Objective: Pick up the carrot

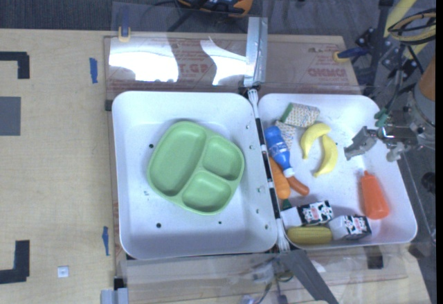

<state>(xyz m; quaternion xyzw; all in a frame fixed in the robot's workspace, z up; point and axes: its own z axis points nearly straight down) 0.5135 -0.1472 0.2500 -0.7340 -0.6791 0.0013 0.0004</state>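
- Gripper (374, 142) sits at the right bin's (405, 226) right edge, upper half; can't tell its state at this res, and nothing visibly held.
- Carrot (374, 195) lies by the right edge, lower half, long axis roughly along that edge, clear of neighbours — probably easy to reach from above.
- Gripper is near the carrot but not over it; prob. approach step, pick not yet done.
- Banana (321, 148) mid-bin; blue bottle (277, 145) and orange item (282, 182) crowd the left edge, so less accessible.
- Two small cartons (317, 213) and a yellow-green piece (309, 235) line the bottom edge.
- Green divided plate (196, 167) sits mid left bin (131, 178).
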